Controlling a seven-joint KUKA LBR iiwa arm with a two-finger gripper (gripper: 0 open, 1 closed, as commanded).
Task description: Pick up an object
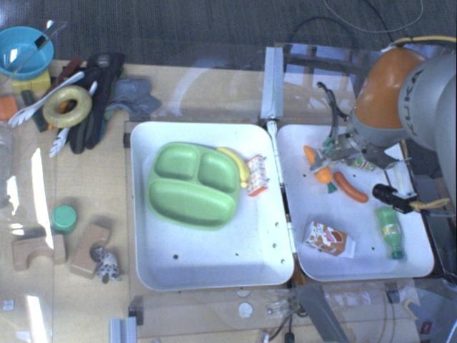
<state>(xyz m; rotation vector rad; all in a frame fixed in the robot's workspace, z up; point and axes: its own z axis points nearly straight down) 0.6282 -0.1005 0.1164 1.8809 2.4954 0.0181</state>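
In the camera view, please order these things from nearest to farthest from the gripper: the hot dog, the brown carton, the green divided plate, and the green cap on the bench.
From the gripper, in the right bin:
1. The hot dog, just below it in the same bin.
2. The brown carton, lower in the right bin.
3. The green divided plate, in the left bin.
4. The green cap, on the bench at far left.

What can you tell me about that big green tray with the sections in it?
The light green plastic divided tray lies flat in the left white bin, toward its upper left. It looks smooth and matte, with rounded edges and three hollows: two smaller ones along the top and one long one below. All three hollows look bare. A yellow banana rests against its upper right edge, with a small red and white packet just beyond.
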